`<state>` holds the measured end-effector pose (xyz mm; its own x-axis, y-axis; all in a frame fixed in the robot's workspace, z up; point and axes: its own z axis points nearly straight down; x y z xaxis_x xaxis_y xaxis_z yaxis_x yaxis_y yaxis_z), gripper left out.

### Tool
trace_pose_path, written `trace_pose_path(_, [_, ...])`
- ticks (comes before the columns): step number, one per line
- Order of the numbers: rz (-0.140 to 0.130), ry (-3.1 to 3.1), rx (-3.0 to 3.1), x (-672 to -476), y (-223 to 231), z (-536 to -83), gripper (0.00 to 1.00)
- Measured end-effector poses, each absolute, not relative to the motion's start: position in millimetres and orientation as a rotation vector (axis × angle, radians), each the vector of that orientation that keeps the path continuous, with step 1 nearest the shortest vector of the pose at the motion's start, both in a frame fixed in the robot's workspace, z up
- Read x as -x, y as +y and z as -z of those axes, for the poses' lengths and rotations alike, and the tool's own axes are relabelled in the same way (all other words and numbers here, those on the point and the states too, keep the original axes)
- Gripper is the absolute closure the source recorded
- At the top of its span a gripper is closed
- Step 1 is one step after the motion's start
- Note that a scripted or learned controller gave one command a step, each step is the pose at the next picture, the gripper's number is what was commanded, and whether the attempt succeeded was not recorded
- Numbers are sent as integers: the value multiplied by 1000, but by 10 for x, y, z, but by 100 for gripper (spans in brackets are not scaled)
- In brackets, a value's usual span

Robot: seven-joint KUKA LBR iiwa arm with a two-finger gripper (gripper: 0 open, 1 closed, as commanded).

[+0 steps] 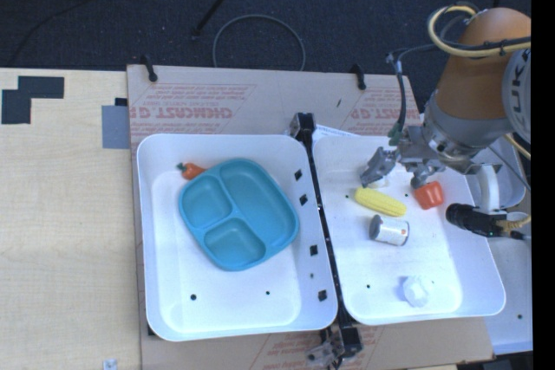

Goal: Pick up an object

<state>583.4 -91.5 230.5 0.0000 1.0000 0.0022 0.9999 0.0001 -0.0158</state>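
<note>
My gripper hangs over the back of the right bin, open, with its two grey fingers spread and nothing between them. A yellow corn cob lies just in front of the left finger. An orange-red piece sits right beside the right finger. A small grey and white can lies on its side in front of the corn. Near the bin's front lies a small white object.
The left bin holds a blue divided plate and a small orange carrot at its back left. A black divider rail runs between the bins. The arm's orange band rises at the right.
</note>
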Motion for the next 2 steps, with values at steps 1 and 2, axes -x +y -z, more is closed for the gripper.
trace_pose_path(1, [-3,-2221,2218,-5858,-918,-2370,0])
trace_pose_path(2, [-9,-2217,2215,-5885,-888,-1731,0])
